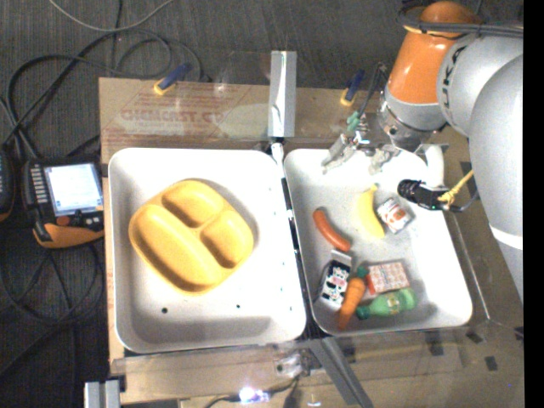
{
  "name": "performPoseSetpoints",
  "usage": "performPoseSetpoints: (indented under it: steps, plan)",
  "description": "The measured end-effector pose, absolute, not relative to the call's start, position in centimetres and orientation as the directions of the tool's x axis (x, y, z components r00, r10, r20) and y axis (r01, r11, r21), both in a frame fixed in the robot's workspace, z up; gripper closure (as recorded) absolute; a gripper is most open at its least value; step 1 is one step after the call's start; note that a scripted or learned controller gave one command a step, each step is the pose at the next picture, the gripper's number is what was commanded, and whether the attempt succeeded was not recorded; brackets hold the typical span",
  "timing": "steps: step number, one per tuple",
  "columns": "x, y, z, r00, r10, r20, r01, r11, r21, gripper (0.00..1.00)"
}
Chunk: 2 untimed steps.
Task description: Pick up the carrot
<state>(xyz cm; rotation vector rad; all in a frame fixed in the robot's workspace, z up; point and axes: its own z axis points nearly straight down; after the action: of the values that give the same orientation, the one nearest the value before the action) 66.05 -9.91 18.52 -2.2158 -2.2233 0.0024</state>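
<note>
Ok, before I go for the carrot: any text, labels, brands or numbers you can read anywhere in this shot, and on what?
Nothing reads clearly.
Cardboard sheet behind the bins: faint reddish print, too washed out to read.
Handheld screen left of the bench: lit, text too small.
Small carton beside the carrot: graphics, no legible words.
Red-patterned packet: print too small.
Red-and-white packet by the banana: label blurred.
</note>
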Motion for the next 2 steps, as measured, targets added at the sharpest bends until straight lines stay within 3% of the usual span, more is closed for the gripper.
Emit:
performPoseSetpoints:
  steps: [1,2]
  plan:
    - [59.5,-9.1,18.3,0.003,1.0,-0.001,1.0,-0.004,-0.003,0.0]
    - [51.7,-12.1,18.6,-0.291,0.957,0.001,0.957,0.291,-0.002,0.0]
